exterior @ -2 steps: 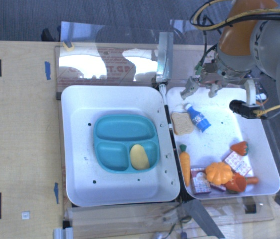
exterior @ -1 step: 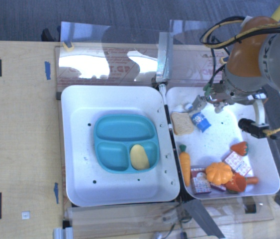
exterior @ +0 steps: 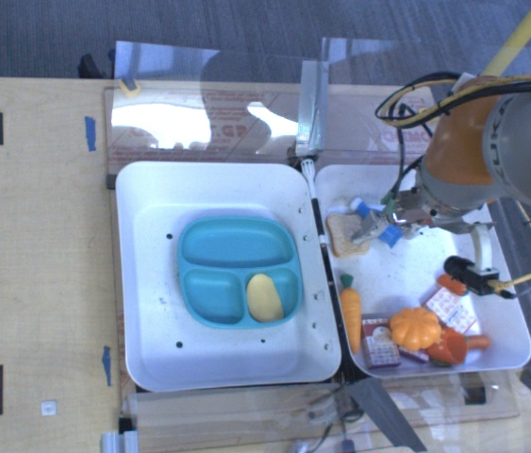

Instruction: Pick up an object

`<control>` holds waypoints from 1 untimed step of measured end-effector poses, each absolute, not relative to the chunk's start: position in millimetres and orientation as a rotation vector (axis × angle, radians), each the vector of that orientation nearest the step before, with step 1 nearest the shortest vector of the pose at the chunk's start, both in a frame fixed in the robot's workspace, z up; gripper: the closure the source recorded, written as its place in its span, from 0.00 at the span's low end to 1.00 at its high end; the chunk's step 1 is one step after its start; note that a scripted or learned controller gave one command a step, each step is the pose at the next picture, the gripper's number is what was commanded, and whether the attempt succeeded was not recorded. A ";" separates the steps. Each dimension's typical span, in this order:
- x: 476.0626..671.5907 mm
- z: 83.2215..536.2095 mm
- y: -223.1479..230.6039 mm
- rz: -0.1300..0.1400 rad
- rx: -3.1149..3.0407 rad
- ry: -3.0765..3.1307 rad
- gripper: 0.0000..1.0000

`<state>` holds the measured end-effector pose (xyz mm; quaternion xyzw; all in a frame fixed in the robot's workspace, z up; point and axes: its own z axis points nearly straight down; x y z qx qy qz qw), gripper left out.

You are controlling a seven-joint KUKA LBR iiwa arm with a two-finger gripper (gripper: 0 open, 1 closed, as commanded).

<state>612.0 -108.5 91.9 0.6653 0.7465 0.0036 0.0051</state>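
The arm, grey with an orange band, reaches into the right bin and its gripper hangs low near that bin's far left corner. Whether it is released or clenched cannot be told from this slant. Just below and beside it lies a slice of bread, tan with a darker crust, flat against the bin's left wall; a small blue block sits just at the gripper's tip.

Along the left wall nearer the front lies a carrot, orange with a green top. At the front edge are a small box, an orange pumpkin touching it, a red piece and a pink-and-white carton.

The left bin carries a turquoise divided tray, with a pale yellow lemon in its front right compartment.
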 end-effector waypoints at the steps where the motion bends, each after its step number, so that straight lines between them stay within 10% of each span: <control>1: 613.8 103.8 -107.6 0.019 2.083 2.334 1.00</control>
